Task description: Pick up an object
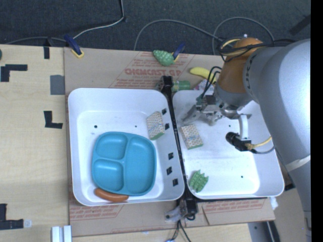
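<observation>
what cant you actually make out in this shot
- Gripper, camera view: fingers too small and blurred to read, and whether they touch the sponge.
- Orange sausage: upper edge tucked under the blue plate.
- Yellow banana: right end hidden behind the arm.

I work in a robotics lab: my grey arm (287, 100) reaches over two white bins (81, 105) clipped onto cardboard (136, 72) on a wooden bench (30, 150) marked with black tape (50, 120), cables (121, 9) trailing across the upper frame.
</observation>
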`<state>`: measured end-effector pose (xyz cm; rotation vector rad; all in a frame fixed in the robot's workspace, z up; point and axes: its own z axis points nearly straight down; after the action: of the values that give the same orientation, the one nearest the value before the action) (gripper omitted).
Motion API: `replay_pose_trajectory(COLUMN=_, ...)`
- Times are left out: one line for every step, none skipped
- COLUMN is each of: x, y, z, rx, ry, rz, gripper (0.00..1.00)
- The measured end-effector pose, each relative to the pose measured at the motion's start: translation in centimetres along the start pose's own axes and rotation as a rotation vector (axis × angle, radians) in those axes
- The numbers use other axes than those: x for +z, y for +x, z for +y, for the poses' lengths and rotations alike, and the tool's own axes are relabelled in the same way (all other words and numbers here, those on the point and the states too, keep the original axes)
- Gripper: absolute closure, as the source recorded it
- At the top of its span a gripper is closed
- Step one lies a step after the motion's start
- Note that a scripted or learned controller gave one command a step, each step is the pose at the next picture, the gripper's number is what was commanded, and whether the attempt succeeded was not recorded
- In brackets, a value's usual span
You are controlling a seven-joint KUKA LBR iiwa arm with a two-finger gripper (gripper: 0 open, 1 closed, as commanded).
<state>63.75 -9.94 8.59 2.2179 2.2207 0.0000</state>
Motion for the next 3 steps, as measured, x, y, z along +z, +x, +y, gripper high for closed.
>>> replay_pose_trajectory(x=0.0, y=-1.6, z=3.2, rx=-0.001, ry=-0.001, rz=0.001, gripper=0.00)
replay_pose_trajectory(x=0.1, y=0.3, z=2.4, rx=0.000, ry=0.001, rz=0.001, gripper=0.00)
replay_pose_trajectory(x=0.1, y=0.6, z=3.1, rx=0.000, ry=0.001, rz=0.001, gripper=0.00)
